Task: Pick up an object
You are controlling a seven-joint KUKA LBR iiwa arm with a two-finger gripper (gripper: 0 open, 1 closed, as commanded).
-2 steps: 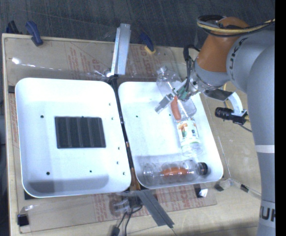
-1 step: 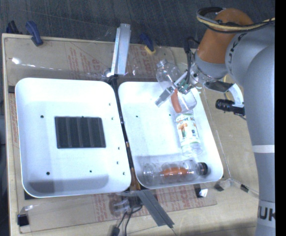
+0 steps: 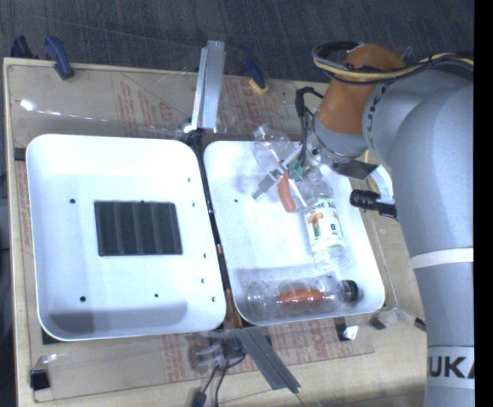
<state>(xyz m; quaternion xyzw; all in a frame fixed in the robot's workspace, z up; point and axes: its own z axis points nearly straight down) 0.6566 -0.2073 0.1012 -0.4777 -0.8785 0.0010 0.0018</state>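
We're seeing the pincer (image 3: 290, 173) hovering in the upper part of the right bin (image 3: 229, 227), over clear plastic w/ an orange item (image 3: 286, 195); can't tell its state. Bottles (image 3: 324, 227) are lying right & bottom.

Claw (image 3: 290, 170) over right bin (image 3: 238, 227)

The arm (image 3: 424, 193) covers the right bin's (image 3: 229, 227) far right corner and is cut off at the lower edge, the end effector (image 3: 295, 170) is too small and cluttered to judge, and the clear wrapping (image 3: 271, 151) beside it blurs against the white floor.
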